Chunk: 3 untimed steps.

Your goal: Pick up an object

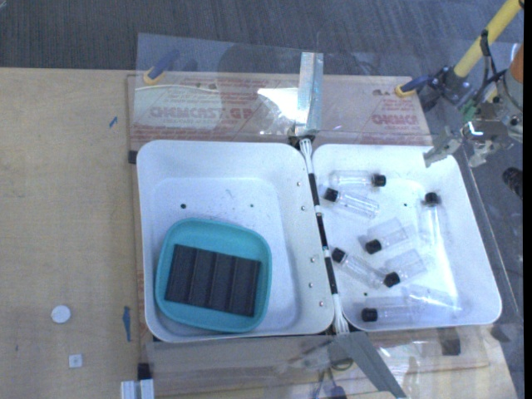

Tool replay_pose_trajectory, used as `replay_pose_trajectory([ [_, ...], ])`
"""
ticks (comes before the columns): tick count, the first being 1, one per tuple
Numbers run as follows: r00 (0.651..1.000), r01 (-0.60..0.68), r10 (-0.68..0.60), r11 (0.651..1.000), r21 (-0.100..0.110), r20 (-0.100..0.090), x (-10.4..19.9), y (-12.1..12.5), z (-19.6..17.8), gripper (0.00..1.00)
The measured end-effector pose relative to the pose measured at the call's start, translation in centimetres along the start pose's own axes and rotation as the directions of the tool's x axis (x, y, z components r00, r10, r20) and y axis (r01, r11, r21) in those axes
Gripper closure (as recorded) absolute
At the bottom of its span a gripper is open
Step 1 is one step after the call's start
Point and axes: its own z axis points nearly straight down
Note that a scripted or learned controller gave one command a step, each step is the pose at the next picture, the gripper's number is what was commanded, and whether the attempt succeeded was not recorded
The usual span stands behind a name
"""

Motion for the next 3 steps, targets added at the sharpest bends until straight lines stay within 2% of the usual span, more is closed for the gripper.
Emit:
replay_pose_trajectory([
  [1,0.998,0.069,-0.069,0.998,0.000,0.000,-2.1,-4.9,10.7,0.00],
  [2,0.985,0.174,-0.174,0.985,-0.006,-0.008,-1.6,-3.1,15.3,0.00],
  [3,0.972,0.237,-0.237,0.972,-0.005,0.003,3.4,3.7,7.8,0.00],
])
